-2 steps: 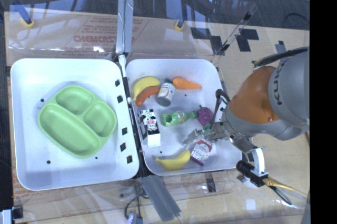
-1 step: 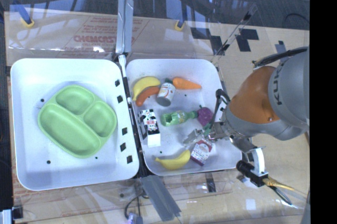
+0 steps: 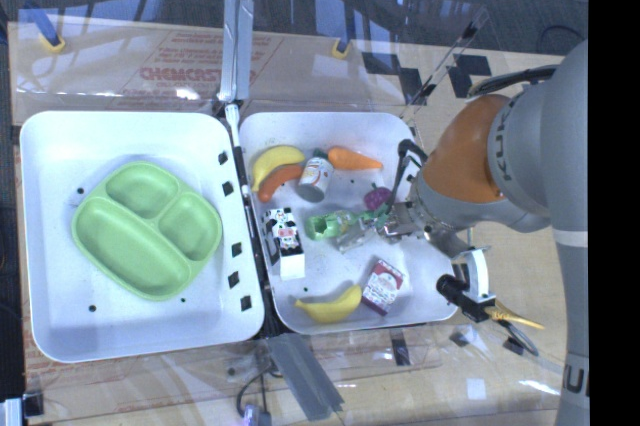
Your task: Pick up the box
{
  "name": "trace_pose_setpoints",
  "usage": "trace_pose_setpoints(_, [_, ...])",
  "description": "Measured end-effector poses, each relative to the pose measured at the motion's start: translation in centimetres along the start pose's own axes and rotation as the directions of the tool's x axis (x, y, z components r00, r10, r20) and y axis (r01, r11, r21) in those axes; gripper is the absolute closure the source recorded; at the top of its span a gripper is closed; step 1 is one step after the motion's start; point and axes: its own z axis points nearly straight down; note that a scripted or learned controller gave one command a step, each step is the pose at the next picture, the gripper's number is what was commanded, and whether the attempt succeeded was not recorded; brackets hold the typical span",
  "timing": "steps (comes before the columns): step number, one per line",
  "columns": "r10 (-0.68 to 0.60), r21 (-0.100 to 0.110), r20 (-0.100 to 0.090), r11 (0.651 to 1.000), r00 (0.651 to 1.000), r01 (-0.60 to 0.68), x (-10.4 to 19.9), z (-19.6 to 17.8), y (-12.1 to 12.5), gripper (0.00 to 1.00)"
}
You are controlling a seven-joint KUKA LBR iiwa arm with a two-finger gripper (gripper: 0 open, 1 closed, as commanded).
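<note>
Box [image 3: 383, 285] is seen lying tilted in the right bin [image 3: 420, 314], below and slightly left of the gripper [image 3: 392, 222]; the gripper's state cannot be told.

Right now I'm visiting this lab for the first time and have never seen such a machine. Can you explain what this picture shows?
This is one camera fixed above a bench, looking down at a slant. The big grey shape with the orange band is a robot arm, reaching in from the right. Its gripper hangs over the right bin; whether it holds anything cannot be told.

Two shallow white bins sit side by side. The left bin holds a green divided plate. The right bin holds toy food: two bananas, a carrot, a small can, a black-and-white carton, something green, and a red and white box. That box is what the arm should pick up; it lies in the bin.
</note>
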Motion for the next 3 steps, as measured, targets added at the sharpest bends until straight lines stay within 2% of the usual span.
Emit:
trace_pose_setpoints(1, [-0.005, 0.001, -0.001, 1.000, 1.000, 0.005, -0.32, 0.02, -4.36, 0.00])
trace_pose_setpoints(2, [0.099, -0.001, 0.001, 0.995, 0.995, -0.099, -0.38, 0.01, -4.36, 0.00])
trace_pose_setpoints(3, [0.093, -0.001, 0.001, 0.996, 0.996, -0.093, -0.37, -0.92, -4.30, 1.00])
